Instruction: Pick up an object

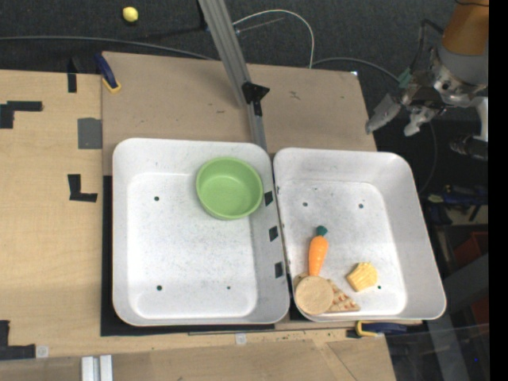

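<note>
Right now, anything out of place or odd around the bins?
One stray: a small yellow ball lies on the dark floor beyond the bench, outside both bins. The bowl, carrot, cheese and round disc sit inside the bins, nothing spilled.

We see two white bins that look like smooth plastic with tiny dark specks; the right bin (397,173) sits just below the gripper (401,117), and the left bin (127,213) lies farther off. The gripper looks like shiny grey metal. In the far bin, the green bowl (229,187) looks like smooth, matt plastic. Well below the gripper, the orange carrot (317,254) looks like glossy plastic. The bench (48,213) looks like pale, flat wood. A metal pole (226,34) shines softly.
</note>
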`<state>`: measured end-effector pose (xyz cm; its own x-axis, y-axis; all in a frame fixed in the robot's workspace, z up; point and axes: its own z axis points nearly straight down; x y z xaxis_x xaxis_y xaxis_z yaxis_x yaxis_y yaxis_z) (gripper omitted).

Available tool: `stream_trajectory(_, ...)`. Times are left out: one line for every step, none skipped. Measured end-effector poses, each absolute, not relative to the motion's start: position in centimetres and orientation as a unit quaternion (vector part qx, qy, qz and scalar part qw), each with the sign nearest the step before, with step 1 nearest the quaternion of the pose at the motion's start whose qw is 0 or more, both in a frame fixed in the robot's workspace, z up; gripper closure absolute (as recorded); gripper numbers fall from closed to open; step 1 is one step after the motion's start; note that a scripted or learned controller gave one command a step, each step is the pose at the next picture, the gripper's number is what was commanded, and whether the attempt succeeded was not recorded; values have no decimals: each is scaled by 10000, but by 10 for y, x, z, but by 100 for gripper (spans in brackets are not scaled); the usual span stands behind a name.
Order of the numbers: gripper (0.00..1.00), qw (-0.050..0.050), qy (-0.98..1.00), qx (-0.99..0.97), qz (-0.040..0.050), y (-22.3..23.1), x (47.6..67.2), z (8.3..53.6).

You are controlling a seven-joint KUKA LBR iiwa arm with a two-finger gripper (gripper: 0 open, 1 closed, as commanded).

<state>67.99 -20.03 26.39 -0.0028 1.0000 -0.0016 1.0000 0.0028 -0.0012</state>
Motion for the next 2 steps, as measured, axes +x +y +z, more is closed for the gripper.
stream_trajectory(0,-1,7080,7062,-12,-200,680,264)
stream_trajectory(0,-20,7076,7066,-22,-202,671,216)
